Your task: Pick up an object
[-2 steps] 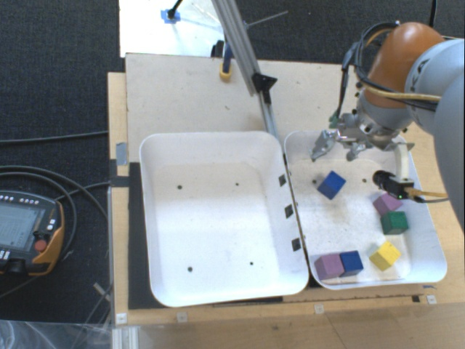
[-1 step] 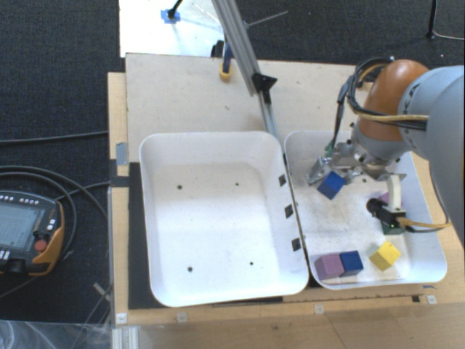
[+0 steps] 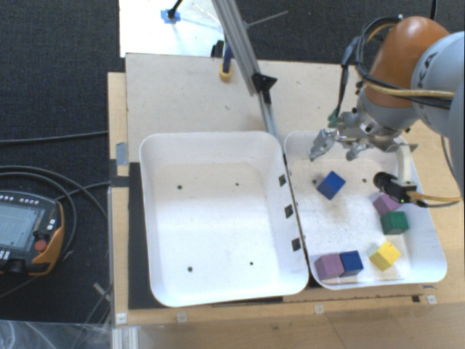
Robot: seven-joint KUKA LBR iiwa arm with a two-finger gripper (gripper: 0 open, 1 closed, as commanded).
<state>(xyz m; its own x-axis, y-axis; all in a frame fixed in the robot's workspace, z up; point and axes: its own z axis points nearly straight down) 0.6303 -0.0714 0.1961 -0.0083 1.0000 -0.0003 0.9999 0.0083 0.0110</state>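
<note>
Tool (image 3: 336,145) hovering over right bin (image 3: 429,267), fingers spread, pinching nothing. Blue cube (image 3: 331,185) just below tool, apart from it. Purple cube (image 3: 328,265) touching second blue cube (image 3: 351,262) at near rim; yellow cube (image 3: 385,255), green cube (image 3: 394,222) nearby.

The arm (image 3: 418,57) runs off the right edge of the frame, so most of its length is cut away. Its wrist covers the upper right corner of the right bin (image 3: 436,257). At the far left edge a handheld control pendant (image 3: 25,231) is cropped, its screen text too small to read. A blue object (image 3: 171,14) at the upper left is too small to identify.
</note>
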